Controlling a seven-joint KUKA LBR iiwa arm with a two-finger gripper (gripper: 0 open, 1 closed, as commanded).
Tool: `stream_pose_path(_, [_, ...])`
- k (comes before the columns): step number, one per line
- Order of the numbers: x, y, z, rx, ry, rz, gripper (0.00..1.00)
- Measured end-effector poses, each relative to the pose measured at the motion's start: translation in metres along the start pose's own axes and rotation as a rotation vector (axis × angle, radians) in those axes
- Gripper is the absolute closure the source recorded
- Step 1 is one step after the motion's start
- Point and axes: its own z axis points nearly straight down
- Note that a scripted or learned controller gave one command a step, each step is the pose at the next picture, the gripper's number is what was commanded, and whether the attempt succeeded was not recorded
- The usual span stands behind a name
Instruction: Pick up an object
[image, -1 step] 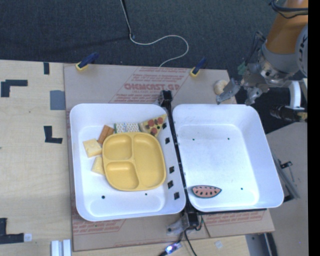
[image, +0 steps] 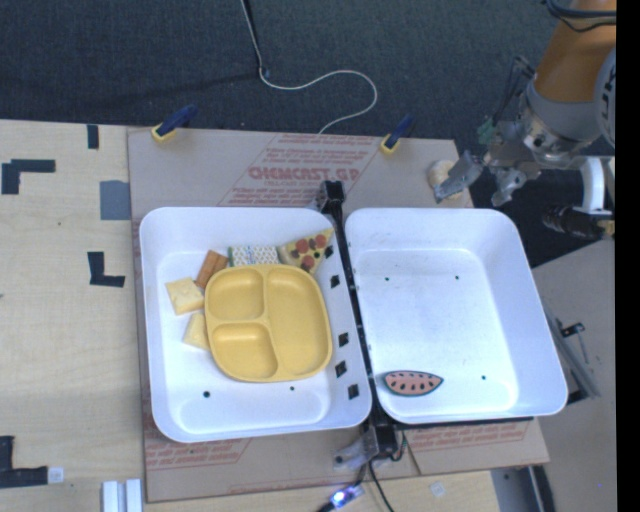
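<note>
My gripper (image: 478, 190) hangs past the far right corner of the right bin (image: 520, 300), its two fingers spread apart with nothing between them. A small beige piece (image: 439, 174) sits on the cardboard just left of the left finger (image: 455, 182); whether they touch is unclear. A watermelon slice (image: 412, 382) lies flat in the right bin near its front rim. The left bin (image: 160, 300) holds a yellow divided plate (image: 268, 322), with a pizza slice (image: 310, 246), a brown cracker (image: 210, 268) and pale yellow squares (image: 185, 296) around its far and left sides.
A black divider with clips (image: 345, 300) runs between the bins. The arm's orange band (image: 575, 55) is at the top right. A white cable (image: 320, 85) loops over the dark floor behind. Blue and yellow clamps (image: 174, 122) hold the cardboard's far edge.
</note>
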Motion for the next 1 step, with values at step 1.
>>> stream_pose_path(1, [0.0011,0.0033,0.064,0.005,0.0,-0.001,0.0])
